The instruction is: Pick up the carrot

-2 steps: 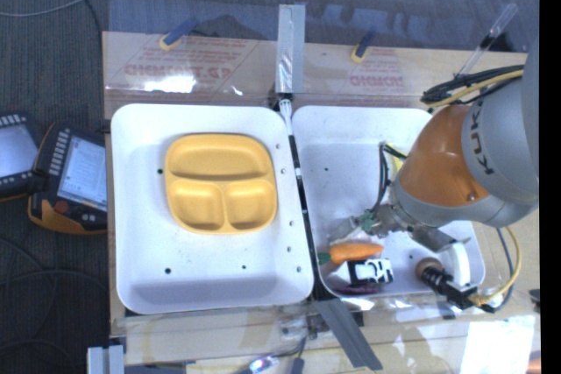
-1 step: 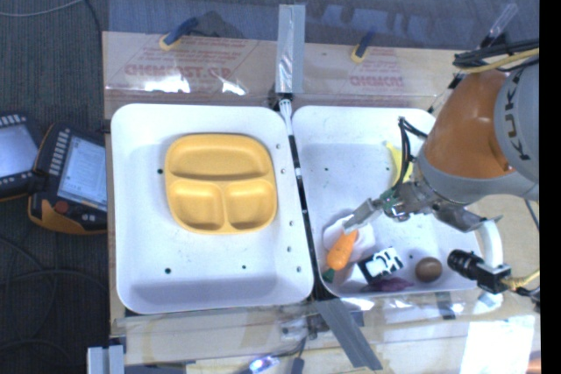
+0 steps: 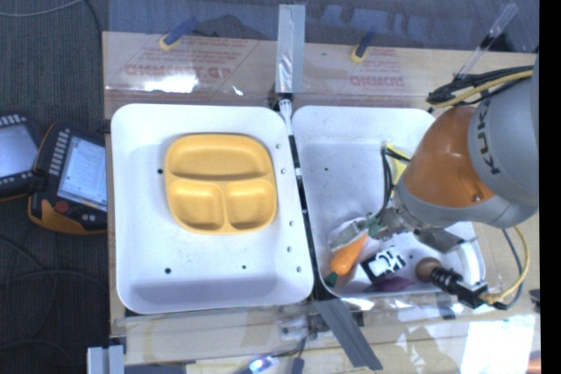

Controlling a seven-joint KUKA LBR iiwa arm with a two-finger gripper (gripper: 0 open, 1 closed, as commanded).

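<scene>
Carrot point(image 3: 347, 257) lies in the right bin point(image 3: 342, 149), down in that bin's near-left corner, close to the wall it shares with the neighbouring bin. Its long axis runs on a slant: one end points toward the bin's near-left corner and the other points up and inward toward the bin's middle. Which end is the thin tip is hard to tell, though a pale greenish bit sits by the inner end. The gripper point(image 3: 379, 228) is low over the near half of the right bin, just beside the carrot's inner end and on the side toward the bin's middle. The carrot's orange body lies out from the gripper toward the bin's corner, not under it. Whether the gripper is parted or closed cannot be told, because the wrist and the arm point(image 3: 456, 162) cover it from above, and no part of the carrot can be seen held in it. A small purple thing point(image 3: 396, 282) lies against the right bin's near wall, near the carrot. Beyond the right bin's left wall stands the left bin point(image 3: 140, 276), with a yellow divided plate point(image 3: 221, 182) lying flat in its middle.
</scene>
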